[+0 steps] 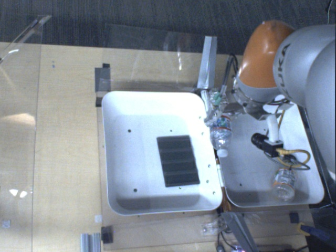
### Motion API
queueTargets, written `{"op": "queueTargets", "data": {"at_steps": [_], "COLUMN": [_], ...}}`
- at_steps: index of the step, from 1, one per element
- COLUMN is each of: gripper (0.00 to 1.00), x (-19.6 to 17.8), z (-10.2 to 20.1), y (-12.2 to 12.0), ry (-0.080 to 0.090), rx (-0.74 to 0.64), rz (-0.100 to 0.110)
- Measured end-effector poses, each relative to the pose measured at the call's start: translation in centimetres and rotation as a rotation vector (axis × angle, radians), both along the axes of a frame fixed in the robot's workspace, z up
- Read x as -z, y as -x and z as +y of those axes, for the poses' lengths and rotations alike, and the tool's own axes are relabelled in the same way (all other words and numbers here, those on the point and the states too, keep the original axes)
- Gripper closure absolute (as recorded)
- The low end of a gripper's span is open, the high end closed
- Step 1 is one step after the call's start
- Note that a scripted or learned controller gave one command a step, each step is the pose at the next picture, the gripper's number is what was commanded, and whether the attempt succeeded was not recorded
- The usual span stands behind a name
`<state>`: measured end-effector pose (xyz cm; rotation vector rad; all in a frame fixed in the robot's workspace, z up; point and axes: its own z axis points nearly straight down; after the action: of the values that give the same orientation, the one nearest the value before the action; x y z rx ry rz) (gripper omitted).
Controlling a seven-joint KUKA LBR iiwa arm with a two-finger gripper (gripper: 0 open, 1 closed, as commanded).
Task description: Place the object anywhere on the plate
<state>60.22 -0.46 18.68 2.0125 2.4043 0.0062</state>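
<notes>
A light wooden bench (52, 156) seen from above at a slant, with dark grey carpet (131, 4) along the far edge and a clear plastic sheet glinting at the far left. 2 shallow white bins sit side by side. The left bin (126, 193) holds a dark ribbed rectangular plate (178, 160), lying flat near its middle, its long axis running near to far. At the far left corner of the right bin (247, 193), against the wall shared with the left bin, a small clear plastic bottle (221, 137) stands roughly upright with its white cap toward the near side; its long axis runs near to far. The gripper (218, 106) is just above the bottle's far end, partly lost in reflections and cables, so whether it is open or closed cannot be told. A second clear object (284, 185), blurred, lies near the right bin's near right corner. The grey arm (310, 62) with its orange band (262, 51) covers the far right and is cut off by the frame.
</notes>
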Motion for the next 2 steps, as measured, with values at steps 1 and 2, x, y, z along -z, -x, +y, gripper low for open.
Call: {"op": "queueTargets", "data": {"at_steps": [1, 2], "gripper": [1.00, 1.00], "x": [-5.9, -6.1], "z": [5.8, 4.2], "y": [-1.2, -1.1], "ry": [-0.001, 0.001], "rx": [-0.215, -0.313], "rz": [0.000, 0.002]}}
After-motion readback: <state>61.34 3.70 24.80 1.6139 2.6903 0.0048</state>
